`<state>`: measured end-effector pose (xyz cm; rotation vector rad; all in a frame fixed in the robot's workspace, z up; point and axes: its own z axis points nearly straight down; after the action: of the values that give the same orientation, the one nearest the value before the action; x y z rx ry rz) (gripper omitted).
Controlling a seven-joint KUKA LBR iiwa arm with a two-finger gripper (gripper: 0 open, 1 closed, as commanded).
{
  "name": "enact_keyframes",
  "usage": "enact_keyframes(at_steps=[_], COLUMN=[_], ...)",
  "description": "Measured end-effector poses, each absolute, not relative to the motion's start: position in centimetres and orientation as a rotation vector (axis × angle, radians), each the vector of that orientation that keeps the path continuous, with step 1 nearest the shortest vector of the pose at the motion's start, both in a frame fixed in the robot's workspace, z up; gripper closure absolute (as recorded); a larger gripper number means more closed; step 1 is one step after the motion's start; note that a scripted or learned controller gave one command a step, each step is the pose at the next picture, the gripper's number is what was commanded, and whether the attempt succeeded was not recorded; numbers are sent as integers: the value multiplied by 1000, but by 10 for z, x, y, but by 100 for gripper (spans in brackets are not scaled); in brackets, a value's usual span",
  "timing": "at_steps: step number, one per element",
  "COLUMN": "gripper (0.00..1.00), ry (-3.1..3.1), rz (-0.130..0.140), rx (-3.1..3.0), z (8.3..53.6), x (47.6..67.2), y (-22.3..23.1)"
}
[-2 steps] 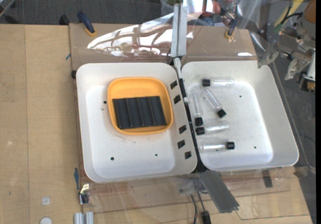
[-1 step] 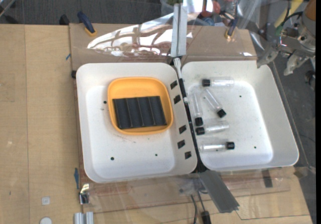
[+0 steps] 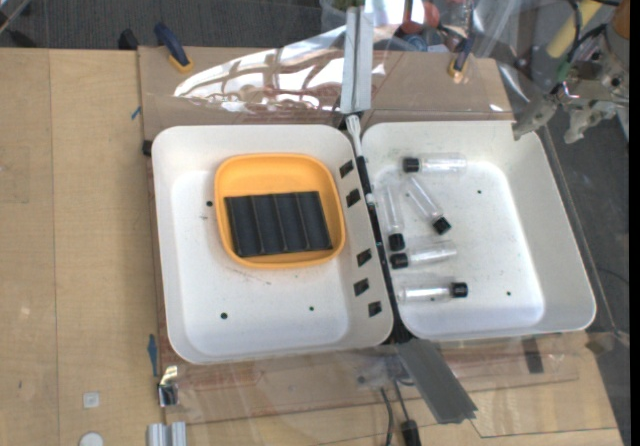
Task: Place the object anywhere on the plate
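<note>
Inside the left bin (image 3: pixel 190 324), a yellow plate (image 3: pixel 275 166) is carrying a black ridged block (image 3: pixel 278 224); at its 3 o'clock, several clear tubes (image 3: pixel 430 290) are lying scattered in the right bin (image 3: pixel 520 234).

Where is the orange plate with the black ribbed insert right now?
The orange plate sits in the left white bin, toward its upper middle, across the divider from the clear black-capped tubes in the right bin.

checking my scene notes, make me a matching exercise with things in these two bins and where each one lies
Things:
1. yellow plate
2. black ridged block
3. clear tubes with black caps
4. row of small black tabs

Places:
A. along the divide between the bins
B. loose in the right bin
C. in the left bin
D. on the plate

Pairs: 1-C, 2-D, 3-B, 4-A
</note>
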<state>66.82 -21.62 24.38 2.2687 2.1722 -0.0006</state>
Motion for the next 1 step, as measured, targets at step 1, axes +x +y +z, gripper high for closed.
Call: enact_keyframes(at_steps=[1], gripper=[0], ry=[2305], rz=[0], rx=[2133], z=[246], x=[669], y=[-213])
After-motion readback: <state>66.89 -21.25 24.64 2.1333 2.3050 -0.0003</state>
